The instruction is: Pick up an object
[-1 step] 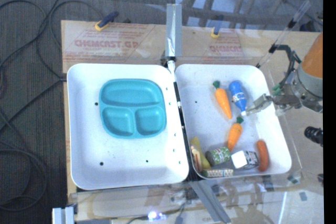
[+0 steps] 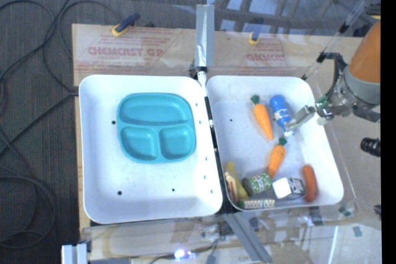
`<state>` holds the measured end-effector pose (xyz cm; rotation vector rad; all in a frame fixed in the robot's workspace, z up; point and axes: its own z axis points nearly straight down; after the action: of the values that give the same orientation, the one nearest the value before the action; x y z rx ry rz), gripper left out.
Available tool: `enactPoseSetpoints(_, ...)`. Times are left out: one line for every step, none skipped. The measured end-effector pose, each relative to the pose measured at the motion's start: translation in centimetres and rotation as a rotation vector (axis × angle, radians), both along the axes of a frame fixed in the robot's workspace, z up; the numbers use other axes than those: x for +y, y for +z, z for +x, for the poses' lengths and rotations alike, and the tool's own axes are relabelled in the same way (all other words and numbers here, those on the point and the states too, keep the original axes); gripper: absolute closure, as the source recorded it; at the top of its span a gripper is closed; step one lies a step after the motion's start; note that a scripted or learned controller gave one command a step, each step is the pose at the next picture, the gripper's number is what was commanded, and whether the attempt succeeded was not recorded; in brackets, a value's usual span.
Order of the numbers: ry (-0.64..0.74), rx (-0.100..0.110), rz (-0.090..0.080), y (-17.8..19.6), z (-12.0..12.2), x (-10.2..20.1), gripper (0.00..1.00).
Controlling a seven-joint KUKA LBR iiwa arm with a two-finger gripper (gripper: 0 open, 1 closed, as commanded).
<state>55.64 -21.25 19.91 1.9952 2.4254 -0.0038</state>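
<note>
The grey two-finger gripper (image 2: 297,119) reaches in from the right over the right-hand shallow white bin (image 2: 241,91), its tip low beside the blue plastic bottle with a white label (image 2: 280,110); whether the fingers are parted or closed on anything I cannot tell, since the tip is too small and blurred. The bottle lies just left of the tip, touching or nearly so. Two orange toy carrots with green tops lie in this bin: one (image 2: 263,119) just left of the bottle, the other (image 2: 276,158) below the tip. Along the bin's near edge sit one red-orange sausage-shaped toy (image 2: 309,183), one small white box (image 2: 288,188), one dark green can (image 2: 257,183) and one yellowish banana-like piece (image 2: 232,178). The left-hand white bin (image 2: 99,188) holds one turquoise three-compartment plastic tray (image 2: 157,127), well apart from the gripper.
</note>
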Motion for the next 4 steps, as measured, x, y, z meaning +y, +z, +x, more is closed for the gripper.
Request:
enactPoseSetpoints(0.075, -0.001, 0.004, -10.4, -0.5, 4.1, 0.0)
enactPoseSetpoints(0.196, 0.0, 0.0, -6.0, 0.1, -1.1, 0.0)
enactPoseSetpoints(0.283, -0.008, -0.004, -11.0, -1.0, 3.9, 0.0)
enactPoseSetpoints(0.284, -0.014, 0.0, -10.0, -0.8, 4.2, 1.0)
